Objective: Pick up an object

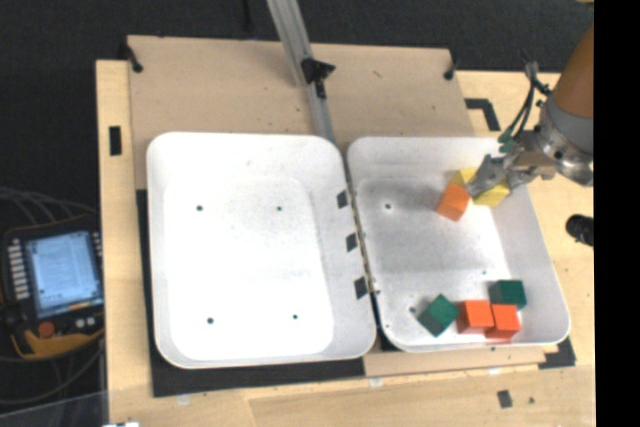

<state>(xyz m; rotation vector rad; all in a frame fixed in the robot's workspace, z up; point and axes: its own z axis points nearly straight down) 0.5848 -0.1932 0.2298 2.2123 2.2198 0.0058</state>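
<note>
I reach in from the right, over the far right part of the right bin (545, 255), my orange band at the edge of the view and my gripper (490, 180) low above the bin floor. How my jaws stand I cannot tell: they blur together with the blocks beneath them. A yellow block (488, 195) lies right at my tips, partly covered by me, and whether it sits between my tips or just under them I cannot tell. Touching its left side is an orange block (452, 203), tilted, a little nearer and to the left.

Well apart from these, along the near wall of the same bin, lies a small cluster: a green block (436, 314) turned at an angle, two orange blocks (489, 317) side by side just to its right, and a darker green block (508, 292) just beyond them.

The left bin (160, 215) lies beside mine, their inner walls touching. A slanted metal pole (285, 15) rises from the far edge of the bench (115, 165) between the bins.
</note>
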